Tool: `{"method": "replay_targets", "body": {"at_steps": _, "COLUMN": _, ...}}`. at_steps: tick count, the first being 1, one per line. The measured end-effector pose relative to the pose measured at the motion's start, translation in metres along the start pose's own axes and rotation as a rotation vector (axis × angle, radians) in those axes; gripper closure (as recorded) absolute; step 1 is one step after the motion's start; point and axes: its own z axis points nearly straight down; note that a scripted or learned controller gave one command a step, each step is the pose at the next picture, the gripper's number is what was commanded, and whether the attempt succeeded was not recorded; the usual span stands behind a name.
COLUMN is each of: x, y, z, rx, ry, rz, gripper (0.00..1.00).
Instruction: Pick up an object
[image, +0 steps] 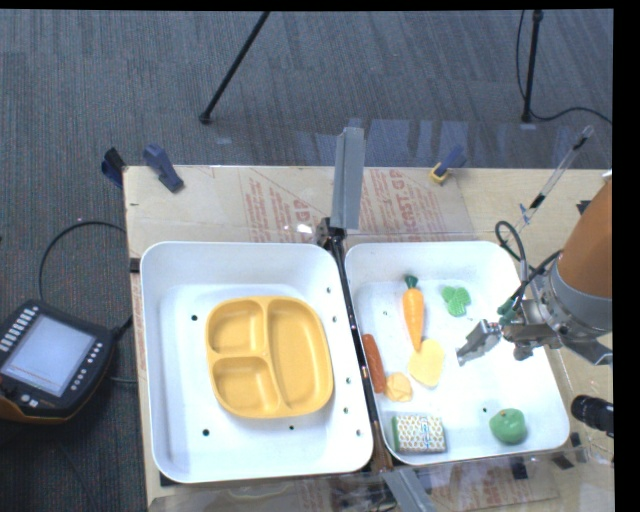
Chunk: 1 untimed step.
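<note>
Right bin (520, 262): shallow, white; holds all the loose items.
Carrot (413, 311): orange toy with green top, lying lengthwise, top pointing to the far wall, near the bin's middle.
Yellow piece (427, 363): flat, pale yellow, touching the carrot's near tip.
Sausage (374, 362): reddish brown, slender, along the bin's left wall.
Tan lump (399, 387): small, rounded, between the sausage and the yellow piece.
Green leafy item (456, 300): small, bumpy, just right of the carrot's top.
Green ball (508, 426): round, in the near right corner.
Patterned block (419, 433): rectangular, pale with speckled print, at the near wall.
Left bin (165, 330): white; carries a yellow divided plate (269, 356) with three compartments.
Arm: enters from the right, grey wrist below an orange band, low over the right bin's right side.
Gripper (474, 345): tip points left toward the yellow piece, apart from it; nothing visible between the fingers; finger spacing cannot be told.
</note>
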Motion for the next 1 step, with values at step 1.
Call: {"method": "replay_targets", "body": {"at_steps": 1, "x": 0.0180, "y": 0.0532, "z": 0.1403, "rx": 0.013, "ry": 0.002, "rz": 0.014, "gripper": 0.00}}
